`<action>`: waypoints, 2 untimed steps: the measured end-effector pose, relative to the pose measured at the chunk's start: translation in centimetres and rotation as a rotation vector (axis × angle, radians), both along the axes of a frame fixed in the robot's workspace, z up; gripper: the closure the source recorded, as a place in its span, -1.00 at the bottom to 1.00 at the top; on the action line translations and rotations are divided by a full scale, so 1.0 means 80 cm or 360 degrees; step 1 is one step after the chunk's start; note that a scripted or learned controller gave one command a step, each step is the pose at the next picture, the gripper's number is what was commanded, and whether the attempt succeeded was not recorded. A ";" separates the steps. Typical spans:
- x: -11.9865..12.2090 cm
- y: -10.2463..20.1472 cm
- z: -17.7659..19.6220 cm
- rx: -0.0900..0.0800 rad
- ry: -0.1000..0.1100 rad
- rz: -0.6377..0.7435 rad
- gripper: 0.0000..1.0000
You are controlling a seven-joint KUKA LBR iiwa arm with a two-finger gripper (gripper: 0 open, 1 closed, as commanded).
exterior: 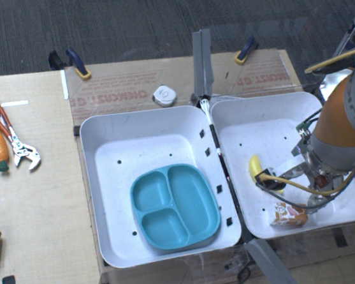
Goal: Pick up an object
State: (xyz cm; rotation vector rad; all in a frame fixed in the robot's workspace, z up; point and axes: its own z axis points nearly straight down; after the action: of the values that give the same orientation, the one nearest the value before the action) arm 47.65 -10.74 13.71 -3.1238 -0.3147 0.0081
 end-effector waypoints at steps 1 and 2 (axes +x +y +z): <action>0.007 -0.064 0.258 -0.0005 -0.0003 0.0007 -1.00; 0.003 -0.079 -0.035 0.0001 0.0001 -0.0005 -1.00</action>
State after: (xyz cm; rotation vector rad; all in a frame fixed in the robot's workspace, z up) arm 47.92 -17.06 10.92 -3.1235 -0.3101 0.0087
